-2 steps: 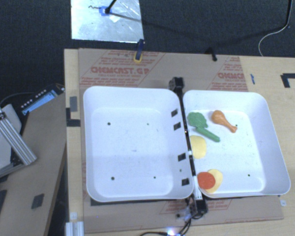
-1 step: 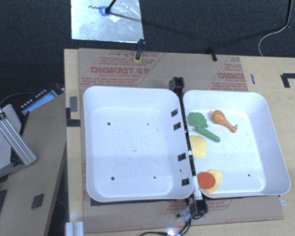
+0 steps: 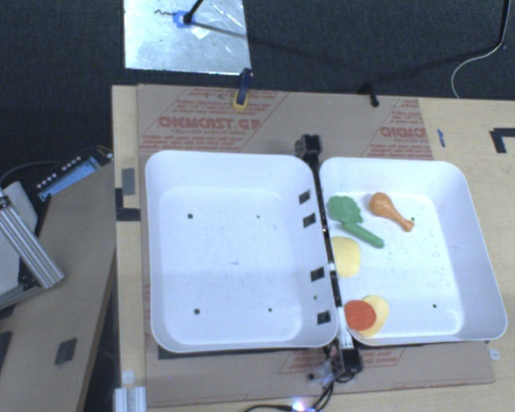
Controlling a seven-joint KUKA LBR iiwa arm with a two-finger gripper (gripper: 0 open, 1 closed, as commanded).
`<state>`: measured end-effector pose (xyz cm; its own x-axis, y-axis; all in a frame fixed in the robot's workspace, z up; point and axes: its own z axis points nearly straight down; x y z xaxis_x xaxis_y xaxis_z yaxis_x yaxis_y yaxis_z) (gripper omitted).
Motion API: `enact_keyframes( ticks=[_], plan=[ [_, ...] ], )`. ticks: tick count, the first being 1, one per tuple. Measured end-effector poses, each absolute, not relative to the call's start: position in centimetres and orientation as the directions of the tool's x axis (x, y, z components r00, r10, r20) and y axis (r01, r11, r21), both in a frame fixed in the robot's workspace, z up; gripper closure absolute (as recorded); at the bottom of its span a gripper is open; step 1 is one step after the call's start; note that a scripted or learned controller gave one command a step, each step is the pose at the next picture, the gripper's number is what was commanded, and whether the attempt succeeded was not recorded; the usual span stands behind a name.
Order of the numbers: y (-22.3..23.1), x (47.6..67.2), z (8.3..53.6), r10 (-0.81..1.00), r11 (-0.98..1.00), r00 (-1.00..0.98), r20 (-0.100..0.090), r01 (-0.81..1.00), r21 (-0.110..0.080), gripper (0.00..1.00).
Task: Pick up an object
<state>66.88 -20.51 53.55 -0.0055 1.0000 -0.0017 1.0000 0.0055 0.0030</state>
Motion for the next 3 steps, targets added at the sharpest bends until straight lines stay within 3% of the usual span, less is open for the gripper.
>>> enact_keyframes(
  ticks=[3],
  plan=[
    [-20.51,66.88,53.55,1.0,0.005,-0.005,-0.002,1.0,0.003,1.0]
  ],
)
